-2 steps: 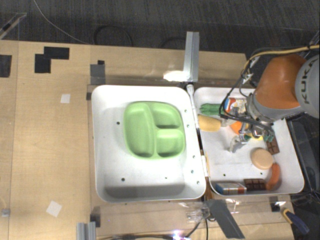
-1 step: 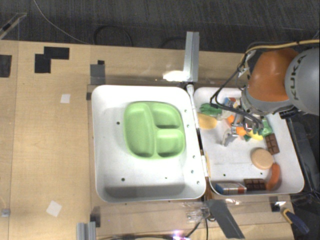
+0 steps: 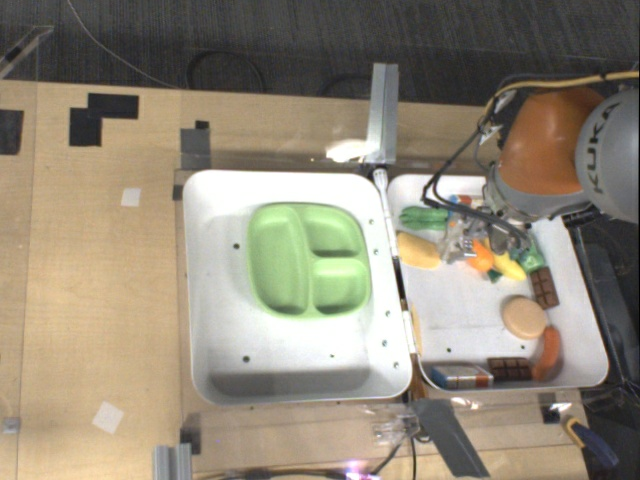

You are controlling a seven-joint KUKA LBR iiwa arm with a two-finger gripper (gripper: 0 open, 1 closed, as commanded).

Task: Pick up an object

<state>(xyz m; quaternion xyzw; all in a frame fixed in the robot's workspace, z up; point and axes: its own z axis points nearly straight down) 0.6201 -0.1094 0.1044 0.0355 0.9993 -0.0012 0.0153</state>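
Grey KUKA arm [image 3: 605,158] — orange band [image 3: 540,143], black cables [image 3: 455,163] looping off the wrist
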